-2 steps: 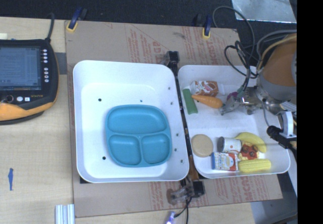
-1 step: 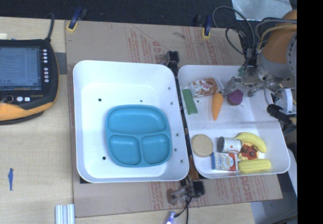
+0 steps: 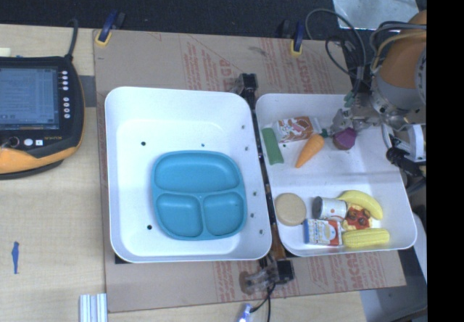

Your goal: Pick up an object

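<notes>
The arm reaches from the right, gripper (image 3: 346, 125) low in the right bin's (image 3: 406, 190) far part, touching one purple object (image 3: 345, 138); its grip cannot be told. One carrot (image 3: 309, 149), one banana (image 3: 362, 201), one corn cob (image 3: 366, 239).

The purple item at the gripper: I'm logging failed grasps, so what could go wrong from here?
1. The purple item is small and rounded, so it may slip from the gripper.
2. The carrot lies just beside it and could get nudged.
3. It sits near the right bin's far wall, which may crowd the approach.
</notes>
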Tool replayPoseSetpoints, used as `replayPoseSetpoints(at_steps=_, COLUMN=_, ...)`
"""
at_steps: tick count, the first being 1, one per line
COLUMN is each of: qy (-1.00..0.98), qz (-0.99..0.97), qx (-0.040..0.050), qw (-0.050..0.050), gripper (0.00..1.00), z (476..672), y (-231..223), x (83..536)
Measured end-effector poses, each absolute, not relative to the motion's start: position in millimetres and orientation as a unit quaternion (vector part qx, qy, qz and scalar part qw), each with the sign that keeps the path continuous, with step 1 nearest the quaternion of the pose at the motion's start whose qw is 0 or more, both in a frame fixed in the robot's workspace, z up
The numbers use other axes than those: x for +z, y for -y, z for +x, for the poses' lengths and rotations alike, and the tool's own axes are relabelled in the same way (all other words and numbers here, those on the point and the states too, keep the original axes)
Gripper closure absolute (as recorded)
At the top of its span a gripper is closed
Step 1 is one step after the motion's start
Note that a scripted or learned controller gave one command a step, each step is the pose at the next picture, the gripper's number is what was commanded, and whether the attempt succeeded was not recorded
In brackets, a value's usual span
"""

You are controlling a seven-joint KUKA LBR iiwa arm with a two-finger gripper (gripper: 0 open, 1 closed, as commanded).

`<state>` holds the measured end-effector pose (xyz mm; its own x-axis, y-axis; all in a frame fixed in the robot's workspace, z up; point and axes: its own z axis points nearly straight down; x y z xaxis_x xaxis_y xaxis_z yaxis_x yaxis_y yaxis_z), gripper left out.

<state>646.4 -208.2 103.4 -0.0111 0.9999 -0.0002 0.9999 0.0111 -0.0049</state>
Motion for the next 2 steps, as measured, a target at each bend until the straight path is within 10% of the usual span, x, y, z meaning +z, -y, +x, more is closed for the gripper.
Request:
replayPoseSetpoints(at_steps=1, qy=0.709, qz=-0.705, qx=0.0010, qw=0.000, gripper=1.00, z=656.5, y=168, x=93)
replayPoseSetpoints(at_steps=2, qy=0.709, qz=-0.705, qx=0.0001, qw=0.001, gripper=1.00, z=649.5, y=89, x=193)
